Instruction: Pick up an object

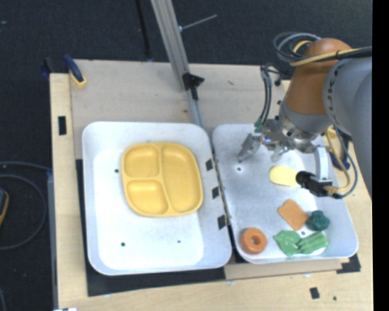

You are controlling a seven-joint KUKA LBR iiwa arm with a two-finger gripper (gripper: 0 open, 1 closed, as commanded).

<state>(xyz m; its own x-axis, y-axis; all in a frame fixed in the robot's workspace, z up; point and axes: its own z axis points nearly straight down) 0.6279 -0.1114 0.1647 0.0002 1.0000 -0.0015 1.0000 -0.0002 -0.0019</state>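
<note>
My gripper (262,150) hangs over the upper part of the right bin (246,193), its fingers (249,150) spread open with nothing between them. A yellow rounded object (283,175) lies just below and right of it. Farther toward the front of the bin are an orange block (292,213), a dark green object (318,221), a light green object (300,243) and an orange ring (253,240).
The left bin (104,238) holds a yellow divided plate (162,177). A slanted metal pole (172,37) rises behind the bins. The grey arm with its orange band (311,89) leans over the right bin's far right corner.
</note>
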